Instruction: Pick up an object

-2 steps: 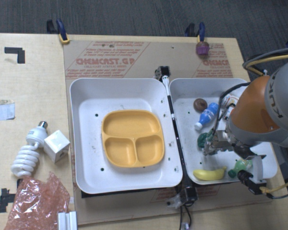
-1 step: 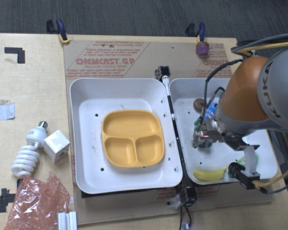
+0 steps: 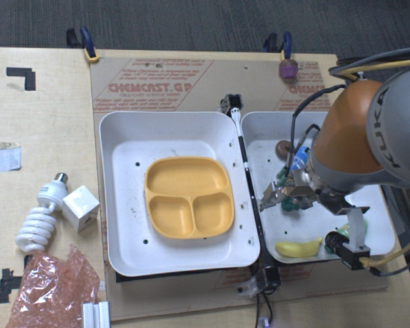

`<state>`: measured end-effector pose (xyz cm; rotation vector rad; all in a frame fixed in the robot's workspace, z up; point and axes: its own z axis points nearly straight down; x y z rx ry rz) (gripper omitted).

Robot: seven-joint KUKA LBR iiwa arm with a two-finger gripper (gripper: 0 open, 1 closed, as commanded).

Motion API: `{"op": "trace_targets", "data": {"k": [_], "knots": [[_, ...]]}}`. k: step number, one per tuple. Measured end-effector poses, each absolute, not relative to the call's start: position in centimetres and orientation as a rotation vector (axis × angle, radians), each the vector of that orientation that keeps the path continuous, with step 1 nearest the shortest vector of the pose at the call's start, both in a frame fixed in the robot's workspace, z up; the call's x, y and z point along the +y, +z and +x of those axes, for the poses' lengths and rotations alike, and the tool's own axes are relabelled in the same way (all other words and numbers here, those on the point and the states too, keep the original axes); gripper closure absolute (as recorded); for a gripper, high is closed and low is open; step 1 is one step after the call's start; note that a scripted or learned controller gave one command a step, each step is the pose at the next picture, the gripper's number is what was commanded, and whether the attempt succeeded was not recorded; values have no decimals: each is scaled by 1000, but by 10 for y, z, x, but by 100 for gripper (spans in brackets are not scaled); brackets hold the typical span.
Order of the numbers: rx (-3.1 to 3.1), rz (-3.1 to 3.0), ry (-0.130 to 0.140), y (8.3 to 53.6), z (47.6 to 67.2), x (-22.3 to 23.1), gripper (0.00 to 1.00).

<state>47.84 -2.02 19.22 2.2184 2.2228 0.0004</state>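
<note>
My gripper (image 3: 281, 198) hangs low over the left half of the right bin (image 3: 260, 132), under the orange-banded wrist. A small green object (image 3: 288, 207) lies right by the gripper's tip, with more green showing just above it; whether the gripper touches it I cannot tell. Near the bin's front wall rests a yellow banana-shaped object (image 3: 298, 249), apart from the gripper. A small brown round object (image 3: 283, 147) sits toward the back of the same bin. The arm hides much of the right bin's floor.
The left bin (image 3: 119, 183) holds a yellow divided plate (image 3: 189, 197). On the bench to the left lie a spiral light bulb (image 3: 41, 217), a white cube (image 3: 80, 208) and a crumpled pink plastic bag (image 3: 51, 289). A purple object (image 3: 288, 68) sits behind the bins.
</note>
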Motion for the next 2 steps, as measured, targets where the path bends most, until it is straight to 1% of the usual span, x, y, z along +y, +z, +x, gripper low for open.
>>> {"op": "trace_targets", "data": {"k": [2], "knots": [[2223, 2219, 0, 192, 478, -20, 0]]}}
